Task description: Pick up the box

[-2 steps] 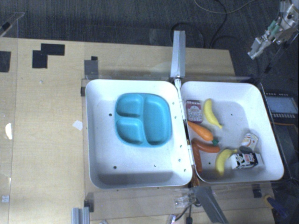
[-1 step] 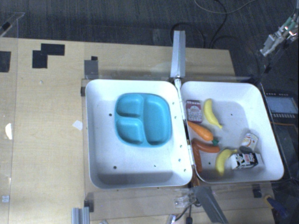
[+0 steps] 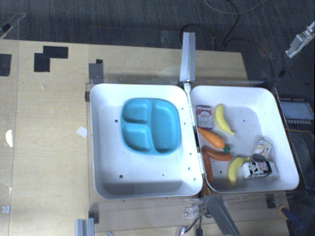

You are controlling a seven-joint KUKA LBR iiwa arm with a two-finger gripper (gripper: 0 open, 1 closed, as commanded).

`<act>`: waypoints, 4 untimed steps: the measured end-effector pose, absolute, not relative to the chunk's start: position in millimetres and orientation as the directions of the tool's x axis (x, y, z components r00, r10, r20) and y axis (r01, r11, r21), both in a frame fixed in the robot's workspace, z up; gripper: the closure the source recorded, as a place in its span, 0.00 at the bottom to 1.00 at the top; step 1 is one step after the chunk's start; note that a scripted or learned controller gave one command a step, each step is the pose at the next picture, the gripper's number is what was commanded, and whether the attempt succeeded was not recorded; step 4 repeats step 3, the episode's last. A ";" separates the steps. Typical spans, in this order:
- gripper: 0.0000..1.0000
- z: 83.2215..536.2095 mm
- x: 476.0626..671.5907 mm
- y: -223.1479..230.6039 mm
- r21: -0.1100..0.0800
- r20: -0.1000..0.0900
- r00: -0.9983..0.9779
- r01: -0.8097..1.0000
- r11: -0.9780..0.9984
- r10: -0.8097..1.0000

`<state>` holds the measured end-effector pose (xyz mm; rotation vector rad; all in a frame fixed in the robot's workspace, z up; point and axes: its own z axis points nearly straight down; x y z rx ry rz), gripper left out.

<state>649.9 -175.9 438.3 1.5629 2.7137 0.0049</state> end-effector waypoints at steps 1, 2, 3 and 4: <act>1.00 437.7 669.0 -204.9 0.007 -0.007 -0.516 0.856 0.516 0.856; 1.00 423.8 669.8 -204.8 0.007 -0.008 -0.506 0.862 0.506 0.862; 1.00 416.8 669.8 -204.7 0.007 -0.008 -0.500 0.866 0.500 0.866; 1.00 416.8 669.8 -204.7 0.007 -0.008 -0.500 0.866 0.500 0.866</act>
